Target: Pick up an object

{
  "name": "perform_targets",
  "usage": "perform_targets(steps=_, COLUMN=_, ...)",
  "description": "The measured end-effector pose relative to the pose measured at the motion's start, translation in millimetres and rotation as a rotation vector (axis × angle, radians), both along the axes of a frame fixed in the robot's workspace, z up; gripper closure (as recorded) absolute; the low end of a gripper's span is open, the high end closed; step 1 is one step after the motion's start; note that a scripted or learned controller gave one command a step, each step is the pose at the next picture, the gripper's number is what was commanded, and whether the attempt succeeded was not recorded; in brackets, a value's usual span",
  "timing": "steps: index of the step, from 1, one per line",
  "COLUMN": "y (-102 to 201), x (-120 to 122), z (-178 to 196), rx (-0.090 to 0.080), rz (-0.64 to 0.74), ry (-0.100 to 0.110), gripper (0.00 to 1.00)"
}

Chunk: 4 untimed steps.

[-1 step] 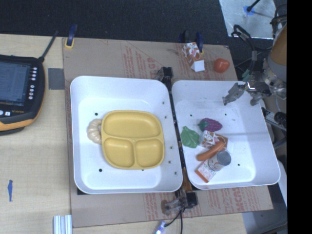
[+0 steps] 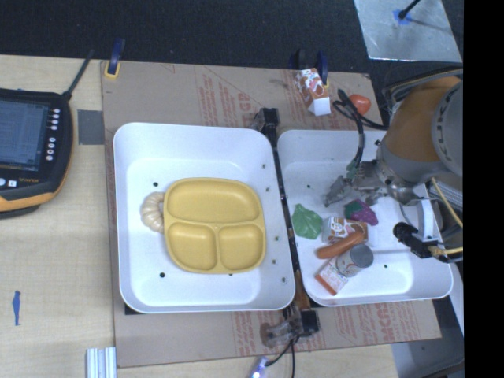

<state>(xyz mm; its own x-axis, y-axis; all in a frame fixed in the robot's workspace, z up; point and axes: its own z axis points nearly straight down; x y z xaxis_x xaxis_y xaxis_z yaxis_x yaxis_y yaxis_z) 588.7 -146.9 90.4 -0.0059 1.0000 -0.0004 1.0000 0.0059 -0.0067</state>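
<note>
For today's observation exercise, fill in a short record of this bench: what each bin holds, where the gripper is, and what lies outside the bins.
left bin: yellow divided tray, pale rounded item at the tray's left edge
right bin: green piece, purple item, orange carrot-like stick, grey disc, small packets
gripper: over the right bin, above the pile
outside the bins: tablet-like controller at far left

Green obj (image 2: 307, 221), purple obj (image 2: 363, 211), orange carrot (image 2: 341, 246) clustered, right bin (image 2: 394, 286).

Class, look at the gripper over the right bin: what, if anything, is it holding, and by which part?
Nothing shows between the fingers of the gripper. It hovers over bare floor of the right bin, apart from the purple toy and green piece.
</note>
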Motion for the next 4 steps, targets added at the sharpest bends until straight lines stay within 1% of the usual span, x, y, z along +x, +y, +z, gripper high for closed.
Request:
perform_targets(steps=1, y=-34, x=-36, z=1, rx=-0.001, rz=-0.001, ry=-0.002, gripper=0.0)
perform_targets(steps=2, y=-34, x=-36, z=12, rx=-0.001, rz=0.003, ry=-0.001, gripper=1.0)
perform_targets(steps=3, y=3, x=-63, z=64, rx=0.001, rz=0.001, ry=-0.002, gripper=1.0)
perform_targets(steps=4, y=87, x=-26, z=101, rx=0.0, rz=0.001, ry=-0.003, gripper=1.0)
